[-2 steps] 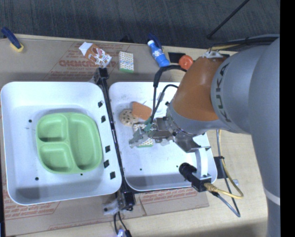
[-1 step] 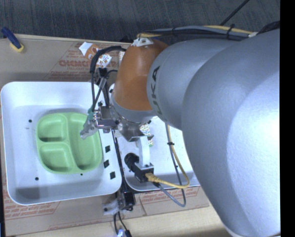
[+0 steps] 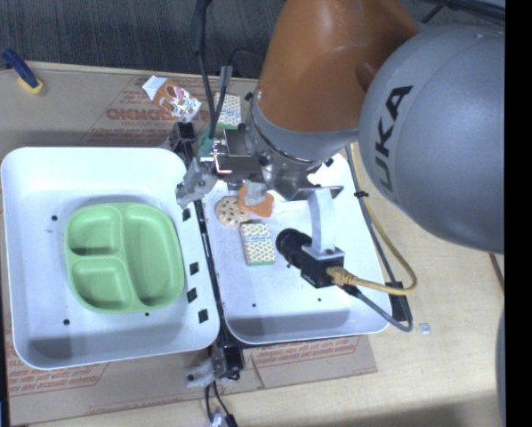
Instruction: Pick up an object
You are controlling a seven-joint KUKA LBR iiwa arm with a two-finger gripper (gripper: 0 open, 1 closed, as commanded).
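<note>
The right bin (image 3: 337, 323) holds three small items close together near its left wall. There is a round tan cookie (image 3: 227, 210), an orange piece (image 3: 262, 205) and a pale patterned rectangular packet (image 3: 258, 244). My gripper (image 3: 248, 188) hangs low over the back left of this bin, just above the cookie and the orange piece. The wrist's bulk hides part of the orange piece. In the left bin (image 3: 26, 176) lies a green divided plate (image 3: 124, 256).
A black unit (image 3: 305, 258) with a yellow cable (image 3: 382, 286) hangs from the wrist over the middle of the right bin. A snack wrapper (image 3: 172, 99) lies on the cardboard behind the bins. A blue and yellow tool (image 3: 22, 71) sits at the far left.
</note>
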